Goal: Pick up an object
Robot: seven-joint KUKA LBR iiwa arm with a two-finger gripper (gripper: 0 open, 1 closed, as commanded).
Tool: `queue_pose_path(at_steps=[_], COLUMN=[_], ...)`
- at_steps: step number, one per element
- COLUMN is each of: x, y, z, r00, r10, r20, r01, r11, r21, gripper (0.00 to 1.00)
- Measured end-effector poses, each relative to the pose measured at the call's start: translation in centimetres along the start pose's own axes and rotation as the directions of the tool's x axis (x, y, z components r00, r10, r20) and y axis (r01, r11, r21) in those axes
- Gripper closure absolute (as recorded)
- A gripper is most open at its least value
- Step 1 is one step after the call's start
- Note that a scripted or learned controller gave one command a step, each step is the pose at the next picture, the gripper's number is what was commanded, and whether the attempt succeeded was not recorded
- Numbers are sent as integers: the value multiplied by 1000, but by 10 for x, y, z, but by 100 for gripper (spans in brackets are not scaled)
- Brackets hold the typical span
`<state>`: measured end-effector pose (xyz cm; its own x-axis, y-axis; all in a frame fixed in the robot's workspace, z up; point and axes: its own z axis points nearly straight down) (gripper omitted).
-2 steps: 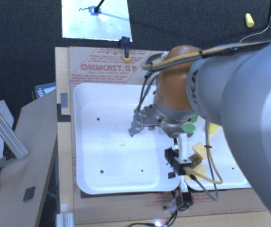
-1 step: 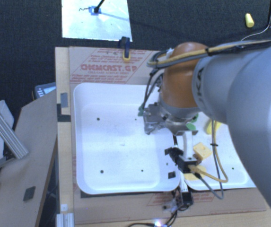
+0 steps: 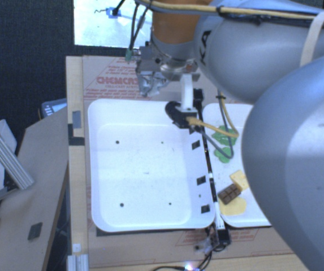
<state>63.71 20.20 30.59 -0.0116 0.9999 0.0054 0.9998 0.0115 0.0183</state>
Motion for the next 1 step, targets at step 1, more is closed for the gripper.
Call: queue_pose_path(at_steps=[1], x=[-136], y=[-11], z=[-14], r00=[1000], r10=[21], r20=[9], r01=[-21], r11=[1000], r21=[15], gripper=[100])
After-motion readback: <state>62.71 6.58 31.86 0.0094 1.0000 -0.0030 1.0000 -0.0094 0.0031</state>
